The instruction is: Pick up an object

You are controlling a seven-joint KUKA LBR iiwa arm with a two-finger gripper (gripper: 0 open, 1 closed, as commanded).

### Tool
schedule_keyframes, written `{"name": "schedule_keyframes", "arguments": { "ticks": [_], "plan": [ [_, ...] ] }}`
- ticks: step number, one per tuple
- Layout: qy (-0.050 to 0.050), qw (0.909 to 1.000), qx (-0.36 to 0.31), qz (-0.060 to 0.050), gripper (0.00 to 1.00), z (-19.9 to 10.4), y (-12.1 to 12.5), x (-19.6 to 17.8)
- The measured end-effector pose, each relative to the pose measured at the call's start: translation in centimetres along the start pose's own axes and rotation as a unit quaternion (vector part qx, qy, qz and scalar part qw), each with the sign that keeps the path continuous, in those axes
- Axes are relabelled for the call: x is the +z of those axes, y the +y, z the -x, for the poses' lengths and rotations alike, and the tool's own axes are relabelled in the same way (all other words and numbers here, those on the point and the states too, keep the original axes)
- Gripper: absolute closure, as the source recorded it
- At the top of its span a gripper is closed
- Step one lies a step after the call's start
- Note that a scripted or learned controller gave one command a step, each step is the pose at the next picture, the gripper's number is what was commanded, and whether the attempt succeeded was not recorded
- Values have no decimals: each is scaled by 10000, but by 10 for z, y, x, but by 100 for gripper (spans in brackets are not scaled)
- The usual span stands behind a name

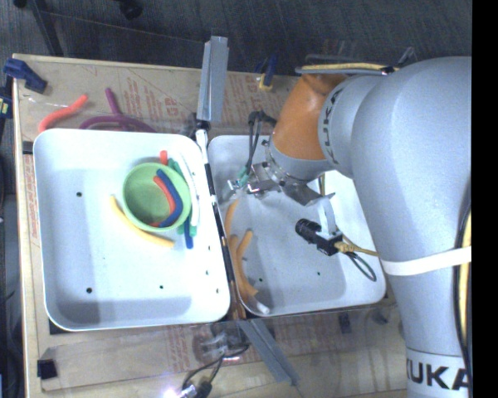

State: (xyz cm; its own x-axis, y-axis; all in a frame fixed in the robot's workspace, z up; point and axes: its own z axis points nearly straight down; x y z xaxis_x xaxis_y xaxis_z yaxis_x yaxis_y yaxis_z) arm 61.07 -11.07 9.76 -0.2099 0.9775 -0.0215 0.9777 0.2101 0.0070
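My gripper [249,181] reaches down into the upper-left corner of the right bin [315,293], under the orange wrist band. A small green and white item [242,175] lies right at the gripper's tip; whether it is held is unclear. Two orange curved pieces [243,264] lie along the right bin's left wall, just below the gripper. In the left bin [91,301] a green bowl [146,196] holds a red piece [161,182] and a blue piece [176,196]. A yellow strip [141,229] and a green-blue stick [188,226] lie beside the bowl.
The arm's grey body covers the right bin's right side. A black fitting with a cable [315,235] hangs over the bin's middle. Red and purple cords [100,114] lie on the bench behind the left bin. A metal divider bar [212,73] stands between the bins.
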Motion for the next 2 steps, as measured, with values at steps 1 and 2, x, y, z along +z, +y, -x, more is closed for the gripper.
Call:
{"name": "schedule_keyframes", "arguments": {
  "ticks": [1,2],
  "plan": [
    [51,10000,-35,-20,100,-5,1,-9],
    [16,10000,-14,-16,0,0,0,-10]
  ]
}}
